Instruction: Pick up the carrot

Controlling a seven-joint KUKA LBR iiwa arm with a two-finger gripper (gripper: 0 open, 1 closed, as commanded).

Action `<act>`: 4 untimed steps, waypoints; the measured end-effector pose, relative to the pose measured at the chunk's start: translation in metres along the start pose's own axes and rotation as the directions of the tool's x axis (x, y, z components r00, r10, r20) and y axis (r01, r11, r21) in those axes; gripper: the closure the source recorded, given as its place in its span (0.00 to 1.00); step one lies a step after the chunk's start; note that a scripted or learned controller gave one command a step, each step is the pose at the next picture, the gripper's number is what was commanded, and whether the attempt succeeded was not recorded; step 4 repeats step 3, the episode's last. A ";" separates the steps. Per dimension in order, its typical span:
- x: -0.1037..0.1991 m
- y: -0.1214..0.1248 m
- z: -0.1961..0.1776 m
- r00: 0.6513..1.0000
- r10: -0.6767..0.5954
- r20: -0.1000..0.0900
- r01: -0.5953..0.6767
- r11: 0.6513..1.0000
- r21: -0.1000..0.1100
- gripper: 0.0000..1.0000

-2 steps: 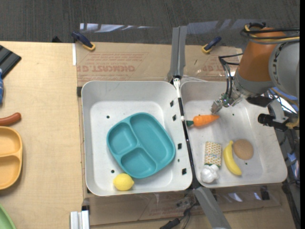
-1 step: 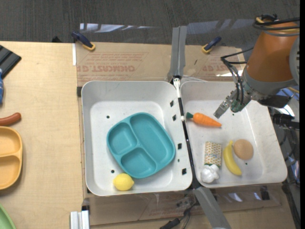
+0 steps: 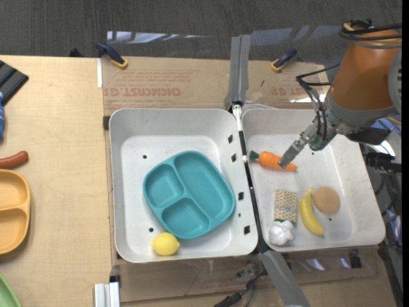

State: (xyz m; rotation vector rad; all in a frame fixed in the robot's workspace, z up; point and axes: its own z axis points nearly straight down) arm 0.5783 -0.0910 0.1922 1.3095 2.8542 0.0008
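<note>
Right bin [image 3: 358, 235]; gripper [image 3: 291, 161] seemingly touching carrot [image 3: 271, 160]

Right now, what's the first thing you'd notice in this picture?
The big orange and grey robot arm reaching in from the right grabs the eye first, its pincer down at the bright orange carrot near the top left of the right bin. Next comes the teal divided plate in the middle of the left bin, with a yellow lemon just below it.
</note>
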 end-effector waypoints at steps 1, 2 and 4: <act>-0.035 -0.002 0.100 0.990 -0.143 0.000 0.143 0.990 0.000 0.00; -0.037 -0.002 0.090 0.990 -0.139 0.003 0.139 0.990 -0.003 1.00; 0.009 0.017 -0.059 0.994 0.106 0.002 -0.106 0.994 0.000 1.00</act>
